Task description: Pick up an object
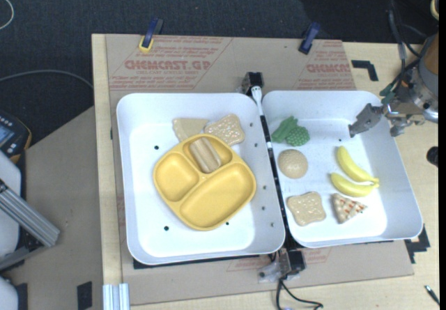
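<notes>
White plastic, two bins. The right bin, under the gripper, holds two bananas, broccoli, a bun, toast and pizza. The left bin holds one yellow divided plate and two crackers. Whether the gripper is spread or closed cannot be made out; nothing shows between its fingers.
</notes>
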`<act>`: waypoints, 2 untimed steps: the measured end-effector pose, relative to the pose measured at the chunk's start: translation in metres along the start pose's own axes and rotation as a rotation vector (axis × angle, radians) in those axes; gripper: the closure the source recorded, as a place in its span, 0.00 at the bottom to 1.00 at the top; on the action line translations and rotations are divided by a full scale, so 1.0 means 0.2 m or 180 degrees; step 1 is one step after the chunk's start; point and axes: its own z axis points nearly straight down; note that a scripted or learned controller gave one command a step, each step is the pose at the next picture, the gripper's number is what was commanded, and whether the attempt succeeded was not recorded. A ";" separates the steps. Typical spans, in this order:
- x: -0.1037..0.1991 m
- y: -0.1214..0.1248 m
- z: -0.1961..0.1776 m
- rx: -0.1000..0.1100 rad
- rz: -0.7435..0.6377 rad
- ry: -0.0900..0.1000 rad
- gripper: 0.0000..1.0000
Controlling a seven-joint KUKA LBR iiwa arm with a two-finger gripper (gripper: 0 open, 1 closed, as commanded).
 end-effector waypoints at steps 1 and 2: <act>-0.22 -0.16 0.74 -0.0010 -0.0007 0.0000 0.00; 0.18 -0.31 0.12 -0.0038 -0.0026 0.0001 0.00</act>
